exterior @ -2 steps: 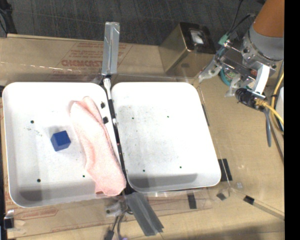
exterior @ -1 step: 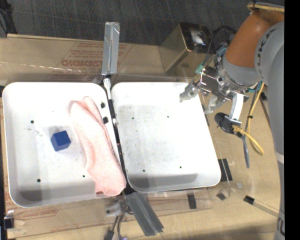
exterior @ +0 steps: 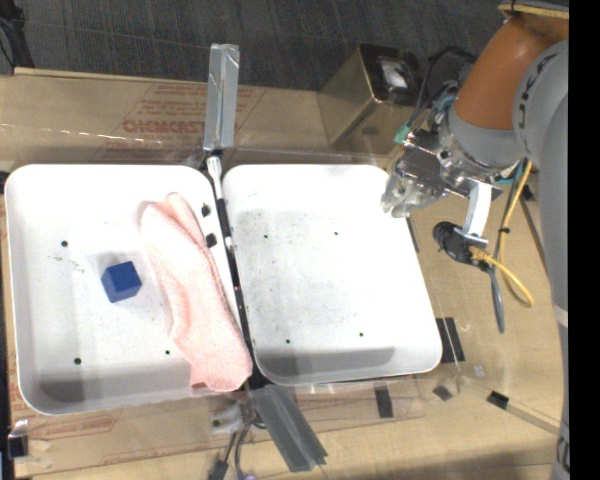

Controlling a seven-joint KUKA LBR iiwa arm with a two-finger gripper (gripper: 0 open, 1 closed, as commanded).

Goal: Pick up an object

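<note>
A small blue cube (exterior: 122, 280) lies in the left bin (exterior: 40, 228), near its middle. A pink cloth (exterior: 195, 293) is draped along that bin's right side, reaching from the upper middle down to the front corner by the divider. My gripper (exterior: 400, 199) hovers over the far right edge of the right bin (exterior: 320, 268), well away from both objects. Nothing shows between its fingers.
A metal bar (exterior: 221, 98) stands up behind the divider between the bins. A brown box (exterior: 365, 93) sits behind the right bin. Cardboard lies under the bins, and the bench surface runs along the right side.
</note>
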